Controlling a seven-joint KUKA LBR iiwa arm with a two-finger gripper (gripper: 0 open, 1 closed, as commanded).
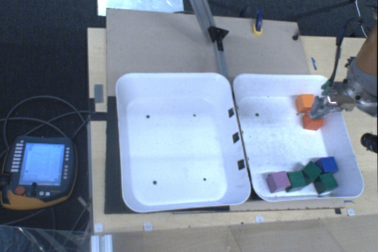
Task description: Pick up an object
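- Reaching in over the far side of the right bin [348,144], the gripper [322,108] is seen low above two orange pieces; whether anything is between the jaws cannot be told, and their state is not readable at this size.
- An orange block [305,103] lies just to the inner side of the jaws, and a darker orange-red block [312,122] lies just below them, partly covered by the tool.
- Both blocks are judged to be light, stiff and small, with flat faces that should be taken across two opposite sides; a corner-to-corner hold would probably slip.
- The orange-red block is judged the likelier target, being nearest under the jaws, though contact cannot be confirmed.
- The two orange pieces sit close together, so one may be nudged when the other is closed upon.
- The bin's outer wall stands just behind the jaws and leaves little room on that side.
- Well apart from the jaws, along the near wall, a cluster is packed: a purple block [275,180], green blocks [302,176] and a blue block [326,164], touching one another.
- The left bin [177,144] lies far from the jaws, and a teach pendant [38,172] rests on the floor beyond it.
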